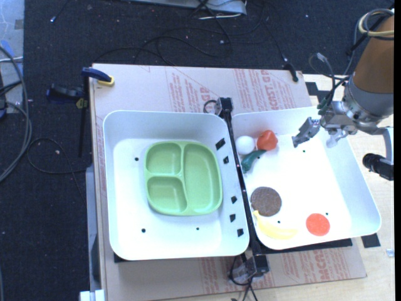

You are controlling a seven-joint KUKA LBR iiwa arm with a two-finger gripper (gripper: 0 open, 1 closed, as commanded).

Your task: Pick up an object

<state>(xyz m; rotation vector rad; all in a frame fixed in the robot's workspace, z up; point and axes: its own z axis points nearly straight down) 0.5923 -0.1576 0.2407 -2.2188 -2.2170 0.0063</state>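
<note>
1. Running across the board (188,86) under the bins, red print is too faint to read.
2. The gripper (317,132) hangs over the right bin (351,187) far edge, fingers apart, holding nothing.
3. Ball (244,145) and red piece (267,140) crowd the far-left corner.
4. Brown disc (266,200), banana (274,230), red disc (317,224) lie near.
5. Green tray (183,178) sits in the left bin (119,180).

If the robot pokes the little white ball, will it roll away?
Probably. The white ball looks round and smooth, so a nudge could set it rolling. It sits beside the red thing and the bin's wall, which might stop it quickly.
</note>
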